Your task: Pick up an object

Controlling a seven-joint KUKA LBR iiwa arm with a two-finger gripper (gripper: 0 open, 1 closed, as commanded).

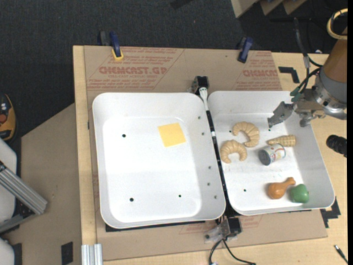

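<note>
Bench (165,65): brown board, red lettering, clamped at the far edge (two blue clamps (115,42)).
Left bin (105,148): white, directly on board.
Right bin (317,164): white, touching the left bin.

The desk (165,65) carries two white bins: the left bin (110,164) and the right bin (314,164). The left bin holds one yellow square piece (171,134). The right bin holds six things: two croissants (246,132) (234,150), one pale cone-shaped piece (282,142), one small grey-capped bottle (272,155), one orange drumstick-shaped toy (280,187) and one green ball (299,193). Two blue clamps (115,44) (245,48) sit on the desk's far edge.
</note>
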